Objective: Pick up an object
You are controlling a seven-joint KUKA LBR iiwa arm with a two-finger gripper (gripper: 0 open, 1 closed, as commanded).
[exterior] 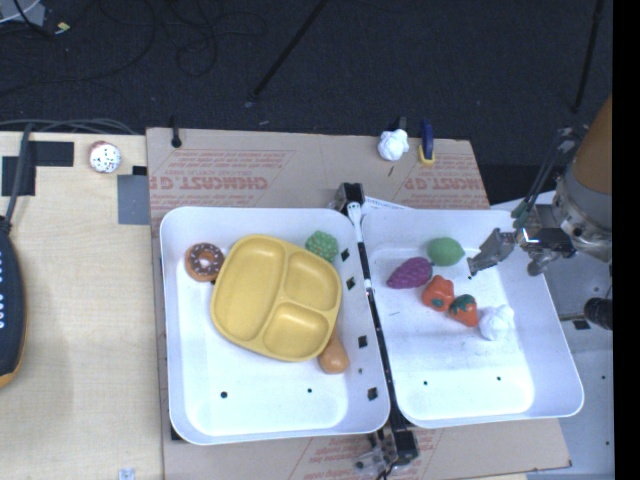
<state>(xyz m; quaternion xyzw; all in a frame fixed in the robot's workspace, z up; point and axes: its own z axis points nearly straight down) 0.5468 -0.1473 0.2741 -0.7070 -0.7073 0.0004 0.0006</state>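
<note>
Dark carpet behind, cardboard-topped counter (300, 168) carrying two white bins. My candidates sit bunched in the right white bin (540, 393): green rounded toy (446, 251), purple grape-like toy (409, 272), orange-red pepper-like toy (438, 293) touching a smaller red-orange toy (463, 310), white knobbly toy (495, 321) just beside. Risk as I see it: they're so close a descent on one nudges its neighbour or closes on two, and rounded shapes could squirt out. Tool (510, 247) hangs over the bin's upper right, near the green toy, arm coming in from the right, wrist tilted toward the left. Fingers look spread apart, nothing between them.
</note>
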